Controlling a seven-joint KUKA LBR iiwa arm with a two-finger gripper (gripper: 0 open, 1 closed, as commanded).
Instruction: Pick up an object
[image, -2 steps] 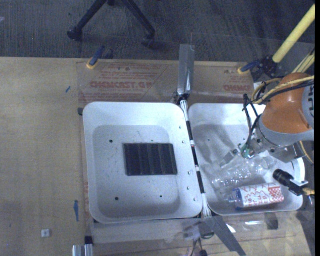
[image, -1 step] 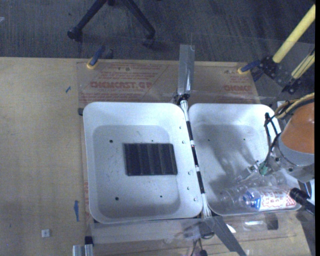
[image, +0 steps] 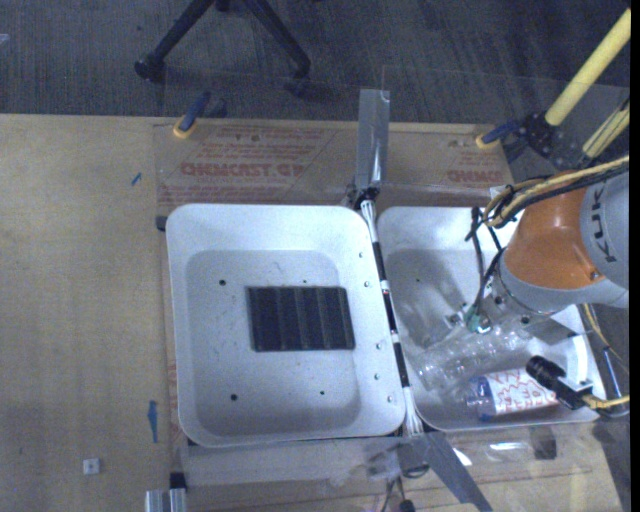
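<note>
Starting at the left, the wooden bench (image: 70, 300) is lying bare, with a clamp (image: 192, 115) gripping a lettered cardboard sheet (image: 240, 160) at its far side. The left bin (image: 190, 250) is sitting on that sheet, and a dark ribbed panel (image: 300, 318) is lying flat in the middle of its floor, well apart from the walls. Whether it is a loose object or part of the bin, I cannot tell.

The right bin (image: 420, 235) is standing just beside it, their rims touching. Here the task's things are lying at the near end: a crumpled clear bottle (image: 460, 355) on its side, and just to its near right a bottle with a red and white label (image: 512, 392). The two look to be touching.

The arm (image: 560, 250) is reaching in from the right and hanging over this bin, with the gripper (image: 475, 322) sitting low at the far edge of the clear bottle. Whether the gripper is spread or pressed together, I cannot tell; the wrist and the glare of the plastic are muddling it.

I judge this to be the reach-and-grasp step, with nothing lifted yet. The next move calls for closing squarely across the clear bottle's body, as slick, springy plastic may squirm out, then rising straight up.
</note>
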